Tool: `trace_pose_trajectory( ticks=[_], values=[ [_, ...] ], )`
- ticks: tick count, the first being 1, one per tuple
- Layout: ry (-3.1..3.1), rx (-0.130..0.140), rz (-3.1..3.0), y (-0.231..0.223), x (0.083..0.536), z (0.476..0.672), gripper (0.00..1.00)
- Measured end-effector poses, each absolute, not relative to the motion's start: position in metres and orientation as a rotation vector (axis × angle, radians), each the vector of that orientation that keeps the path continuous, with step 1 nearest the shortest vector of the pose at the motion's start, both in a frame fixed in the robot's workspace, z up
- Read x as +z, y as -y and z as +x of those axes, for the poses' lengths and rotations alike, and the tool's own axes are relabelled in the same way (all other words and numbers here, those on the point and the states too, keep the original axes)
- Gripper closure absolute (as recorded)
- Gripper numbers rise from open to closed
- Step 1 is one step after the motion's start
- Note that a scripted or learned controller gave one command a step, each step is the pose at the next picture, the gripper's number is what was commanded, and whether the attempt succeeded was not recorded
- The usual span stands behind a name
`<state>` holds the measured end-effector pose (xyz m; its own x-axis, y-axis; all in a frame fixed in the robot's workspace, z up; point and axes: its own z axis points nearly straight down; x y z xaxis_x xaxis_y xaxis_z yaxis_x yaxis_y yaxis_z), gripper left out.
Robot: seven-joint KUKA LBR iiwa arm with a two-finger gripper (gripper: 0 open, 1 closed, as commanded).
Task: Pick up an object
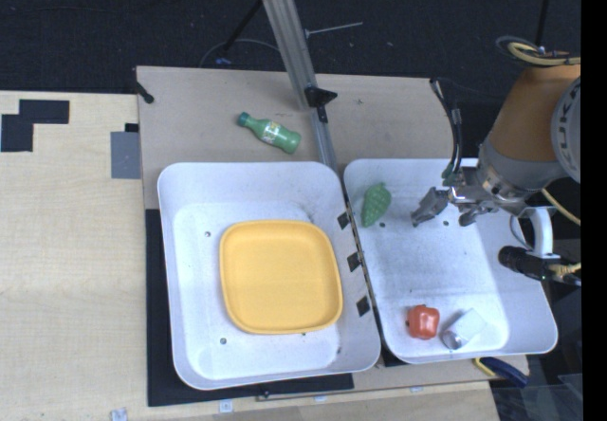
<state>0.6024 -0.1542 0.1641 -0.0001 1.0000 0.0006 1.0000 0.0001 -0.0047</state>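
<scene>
Over the far part of the right bin [531, 334], reaching in from the right: gripper [444, 209], fingers spread, nothing between them. Left of it, near the bin's far-left corner, a green object [376, 203]. At the near side, a red object [423, 320], with a pale one [463, 329] just beside it. In the left bin [190, 192], a yellow plate [281, 276]. On the bench [398, 116] beyond the bins, a green bottle [269, 133] lying down.
</scene>
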Motion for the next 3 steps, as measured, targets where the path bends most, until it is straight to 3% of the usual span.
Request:
trace_pose_trajectory(
  ticks=[1,2,3],
  values=[
    [2.22,0.004,-2.218,0.156,0.121,0.602,0.0],
    [2.22,0.001,-2.223,0.158,0.133,0.603,1.0],
    [2.223,-0.004,-2.226,0.16,0.196,0.6,1.0]
  ],
)
